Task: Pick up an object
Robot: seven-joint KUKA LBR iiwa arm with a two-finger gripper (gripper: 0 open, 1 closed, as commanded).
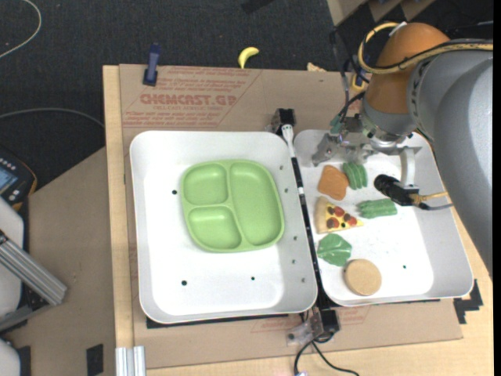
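Note:
My gripper (343, 146) hangs low over the back left part of the right bin (438, 265). Just in front of it lie an orange bread-like piece (333, 182) and a dark green pickle (355, 174), close together. Further forward are a pizza slice (337, 216), a light green bean-like piece (377, 207), a green leaf (334, 249) and a round tan cookie (363, 277). Nothing shows as held by the gripper.
The left bin (156, 272) holds a green divided plate (232, 205). A black ridge (301, 202) separates the two bins. On the cardboard behind the bins lie a blue object (151, 65) and a small yellow banana (248, 55).

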